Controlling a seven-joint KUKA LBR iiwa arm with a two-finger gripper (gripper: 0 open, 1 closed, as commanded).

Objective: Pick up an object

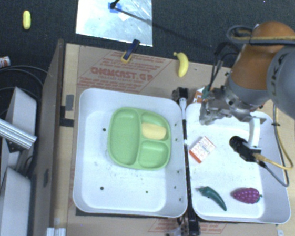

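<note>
In the right bin (273, 200), the pincer (209, 116) is hung low at the far-left corner. Its grip cannot be told. The small carton (202, 148) lies near, likely targeted.

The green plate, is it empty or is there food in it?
Not empty. The green plate in the left bin holds a yellow piece in its upper right compartment.

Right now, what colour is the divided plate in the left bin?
Light green, seen in the camera view: the plate.
</note>
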